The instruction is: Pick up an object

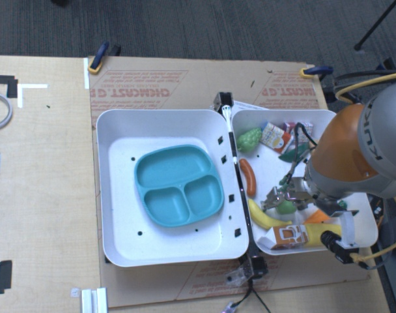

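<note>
Banana (264,216) (curved, smooth yellow)

Two white bins (107,194) sit on brown cardboard (146,87) printed with red lettering. The left bin holds a teal divided plate (178,184). At right lie a red sausage (249,177), yellow banana (263,215) and green toy (249,139).
</note>
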Tool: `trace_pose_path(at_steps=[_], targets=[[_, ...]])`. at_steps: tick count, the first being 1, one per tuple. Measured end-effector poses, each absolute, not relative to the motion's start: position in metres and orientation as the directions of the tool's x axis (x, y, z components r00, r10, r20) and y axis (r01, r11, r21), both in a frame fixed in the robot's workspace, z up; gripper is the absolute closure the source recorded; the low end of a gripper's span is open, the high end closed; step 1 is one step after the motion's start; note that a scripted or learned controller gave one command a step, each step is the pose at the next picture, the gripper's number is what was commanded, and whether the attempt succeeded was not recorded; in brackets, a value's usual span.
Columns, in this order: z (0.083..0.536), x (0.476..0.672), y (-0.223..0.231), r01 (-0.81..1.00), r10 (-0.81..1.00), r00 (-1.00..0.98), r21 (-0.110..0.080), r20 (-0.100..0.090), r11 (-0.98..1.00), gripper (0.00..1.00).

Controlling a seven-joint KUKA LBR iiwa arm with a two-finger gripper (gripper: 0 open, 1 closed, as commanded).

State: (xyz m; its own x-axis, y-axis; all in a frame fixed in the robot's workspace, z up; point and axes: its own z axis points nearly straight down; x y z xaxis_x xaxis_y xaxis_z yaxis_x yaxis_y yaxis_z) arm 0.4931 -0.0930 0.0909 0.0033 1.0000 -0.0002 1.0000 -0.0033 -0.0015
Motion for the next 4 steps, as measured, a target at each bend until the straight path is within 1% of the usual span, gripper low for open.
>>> trace_pose_path(at_steps=[1, 2, 3, 4], targets=[[0.122, 0.548, -0.125, 1.000, 1.000, -0.002, -0.002, -0.001, 0.002, 0.00], [0.090, 0.505, -0.111, 1.000, 1.000, 0.002, -0.003, 0.001, -0.002, 0.00], [0.099, 0.506, -0.112, 1.000, 1.000, 0.005, -0.005, 0.001, -0.005, 1.00], [0.204, 0.506, -0.080, 1.000, 1.000, -0.002, -0.001, -0.001, 0.002, 1.00]])
